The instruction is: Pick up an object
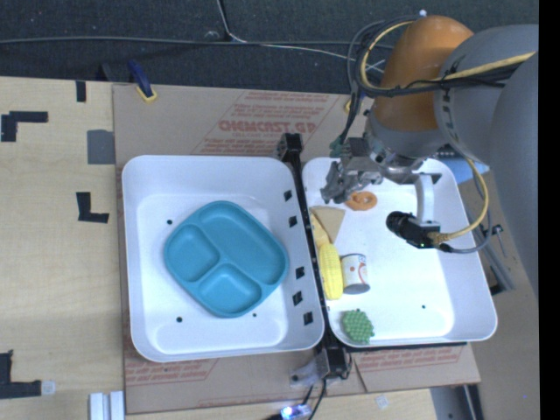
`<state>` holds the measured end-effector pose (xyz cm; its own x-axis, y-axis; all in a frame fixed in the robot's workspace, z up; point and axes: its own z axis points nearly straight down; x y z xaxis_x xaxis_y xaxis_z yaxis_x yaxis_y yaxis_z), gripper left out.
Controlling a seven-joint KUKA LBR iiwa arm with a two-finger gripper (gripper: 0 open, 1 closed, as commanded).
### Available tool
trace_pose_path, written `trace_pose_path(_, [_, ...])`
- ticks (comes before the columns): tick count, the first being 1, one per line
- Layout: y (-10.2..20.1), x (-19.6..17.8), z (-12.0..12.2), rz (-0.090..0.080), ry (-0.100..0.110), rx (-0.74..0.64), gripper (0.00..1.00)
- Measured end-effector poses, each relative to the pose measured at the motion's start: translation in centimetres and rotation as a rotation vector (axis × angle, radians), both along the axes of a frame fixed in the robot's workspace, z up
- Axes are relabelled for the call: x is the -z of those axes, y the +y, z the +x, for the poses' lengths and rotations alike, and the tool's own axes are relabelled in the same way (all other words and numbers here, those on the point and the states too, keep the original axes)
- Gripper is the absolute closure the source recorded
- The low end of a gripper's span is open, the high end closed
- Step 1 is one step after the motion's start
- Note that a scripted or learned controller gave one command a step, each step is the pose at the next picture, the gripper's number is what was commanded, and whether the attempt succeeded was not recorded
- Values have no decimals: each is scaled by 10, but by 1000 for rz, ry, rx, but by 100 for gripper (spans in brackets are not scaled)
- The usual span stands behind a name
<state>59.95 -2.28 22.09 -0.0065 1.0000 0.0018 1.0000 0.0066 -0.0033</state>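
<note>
Nearest us, at the six o'clock edge of the right bin, we see a green bumpy ball. Just toward twelve o'clock from it stands a small white can, touching or almost touching a yellow corn cob on its nine o'clock side. A tan wedge lies at the cob's twelve o'clock end, against the bin's wall. Toward two o'clock from the wedge we see an orange ring. The gripper hangs low at the ring's ten o'clock side, very close to it; we cannot tell its state. At nine o'clock, the left bin holds a blue divided tray.
</note>
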Motion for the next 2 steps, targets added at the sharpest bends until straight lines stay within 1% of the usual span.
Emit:
trace_pose_path(1, [59,-6,-9,0,-1,-1,100])
trace_pose_path(2, [114,7,-9,-1,0,0,100])
